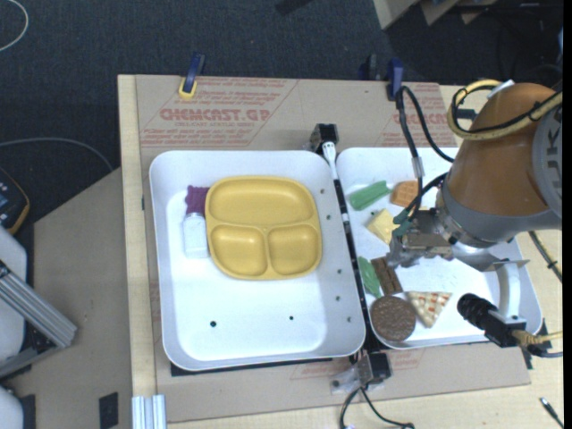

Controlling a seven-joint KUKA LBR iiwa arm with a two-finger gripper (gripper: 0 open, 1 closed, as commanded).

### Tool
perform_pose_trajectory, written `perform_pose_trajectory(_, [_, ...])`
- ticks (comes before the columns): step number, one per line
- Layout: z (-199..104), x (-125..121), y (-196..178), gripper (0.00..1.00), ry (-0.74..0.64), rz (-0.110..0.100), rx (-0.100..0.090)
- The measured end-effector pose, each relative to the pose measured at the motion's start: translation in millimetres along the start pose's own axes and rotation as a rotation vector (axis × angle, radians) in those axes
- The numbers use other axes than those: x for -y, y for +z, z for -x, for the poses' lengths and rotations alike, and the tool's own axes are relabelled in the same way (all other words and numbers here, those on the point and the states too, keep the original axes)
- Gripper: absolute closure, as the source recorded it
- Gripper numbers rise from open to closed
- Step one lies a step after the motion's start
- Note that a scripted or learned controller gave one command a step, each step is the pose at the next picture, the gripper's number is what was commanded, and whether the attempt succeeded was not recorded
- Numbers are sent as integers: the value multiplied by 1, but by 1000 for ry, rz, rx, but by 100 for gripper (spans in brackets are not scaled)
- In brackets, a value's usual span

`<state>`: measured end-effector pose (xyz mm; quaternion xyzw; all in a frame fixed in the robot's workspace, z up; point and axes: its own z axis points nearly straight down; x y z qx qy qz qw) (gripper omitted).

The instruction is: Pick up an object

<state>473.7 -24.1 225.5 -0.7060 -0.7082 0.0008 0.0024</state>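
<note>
Camera view, looking down on the counter (268,105): I'm reaching in from the right, and my fingers (404,250) hang low over the middle of the right-hand shallow white bin (353,164). They're dark and bunched under my wrist, so honestly I can't tell if they're apart or closed, and I don't see anything caught between them.

The thing my next move hinges on, I reckon, is the pale yellow wedge-shaped toy (382,225). It lies just up and to the left of my fingers, very close, maybe touching. Directly below them is a dark brown bar (387,276), long axis running roughly up-down in the picture, with a small green strip (370,278) right beside it on the left. So either target is a short nudge away, not a big reach.

Rest of that bin: a green leaf-like piece (367,194) and an orange-tan chunk (404,191) toward the top, a round brown disc (392,318) and a triangular pizza-slice toy (430,305) near the bottom edge.

The left white bin (268,329) holds a yellow three-compartment plastic tray (264,226), with a purple block (196,198) and a small white bottle (194,235) tucked against its left side.
</note>
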Motion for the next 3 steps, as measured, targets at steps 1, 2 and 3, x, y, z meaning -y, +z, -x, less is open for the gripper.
perform_pose_trajectory(1, [10, -11, 10, 100, 4, 2, 3])
perform_pose_trajectory(2, [5, -8, 9, 100, 2, 1, 1])
perform_pose_trajectory(3, [4, -12, -4, 100, 2, 7, 3])
